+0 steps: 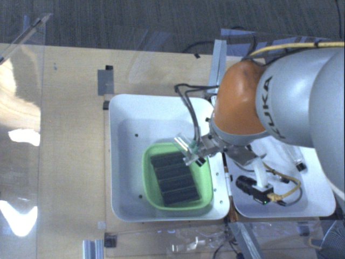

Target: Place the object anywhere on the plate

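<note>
A green plate (147, 169) lies in the left white bin (125, 144), toward its front right. On the plate rests a black ridged rectangular object (173, 178), lying flat and slanted, covering most of the plate's inside. My gripper (190, 151) hangs over the plate's upper right rim, right at the black object's far right corner. The grey arm with its orange band (240, 104) reaches in from the right and hides the wall between the two bins.
The right white bin (319, 194) sits under the arm, mostly covered by it. Bare wooden bench (64, 161) stretches to the left of the bins. A clear panel (21, 90) stands over the bench's left side.
</note>
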Tool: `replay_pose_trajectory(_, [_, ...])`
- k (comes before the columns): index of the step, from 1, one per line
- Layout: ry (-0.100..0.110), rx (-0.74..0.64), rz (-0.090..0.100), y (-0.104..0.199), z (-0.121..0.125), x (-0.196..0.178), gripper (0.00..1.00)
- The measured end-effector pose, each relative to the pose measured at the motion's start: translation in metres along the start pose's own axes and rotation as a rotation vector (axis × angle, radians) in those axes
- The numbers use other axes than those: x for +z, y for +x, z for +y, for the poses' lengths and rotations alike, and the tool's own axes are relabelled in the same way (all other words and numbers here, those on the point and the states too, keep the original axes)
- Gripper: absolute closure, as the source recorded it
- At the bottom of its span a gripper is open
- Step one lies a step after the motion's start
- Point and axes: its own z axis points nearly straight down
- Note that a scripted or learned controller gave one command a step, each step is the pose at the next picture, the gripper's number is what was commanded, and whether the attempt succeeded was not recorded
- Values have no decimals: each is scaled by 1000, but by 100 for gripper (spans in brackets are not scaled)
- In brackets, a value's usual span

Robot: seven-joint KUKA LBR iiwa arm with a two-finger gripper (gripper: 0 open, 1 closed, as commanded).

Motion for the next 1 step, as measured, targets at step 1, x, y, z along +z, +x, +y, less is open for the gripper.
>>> replay_pose_trajectory(1, [-1,0,0,0,0,0,0])
